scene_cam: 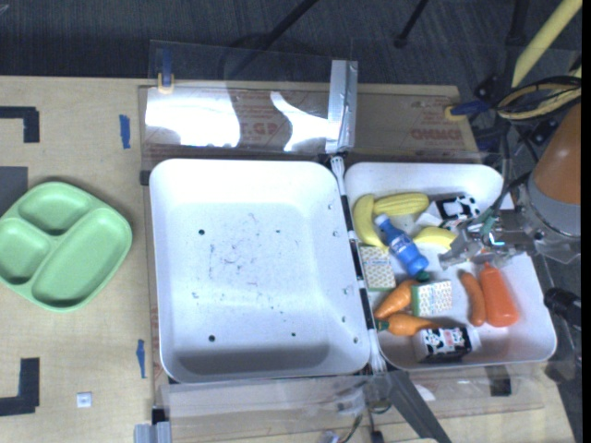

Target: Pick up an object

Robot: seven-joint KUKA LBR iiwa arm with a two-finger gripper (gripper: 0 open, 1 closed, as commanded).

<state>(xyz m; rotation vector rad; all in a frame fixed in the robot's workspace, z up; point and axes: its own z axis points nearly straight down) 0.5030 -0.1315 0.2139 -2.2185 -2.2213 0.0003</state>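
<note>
We can't tell the gripper state; it hovers low in the right bin, just above the orange bottle; banana and blue bottle crowd close; risk: nudged neighbours, bad grasp.

Even overhead light, bright — strong glare on the clear panel far up-left of my pincer. White bin left of me slightly washed out. Soft shadows, mild blur overall.

grey arm from right, tool lowered
</note>
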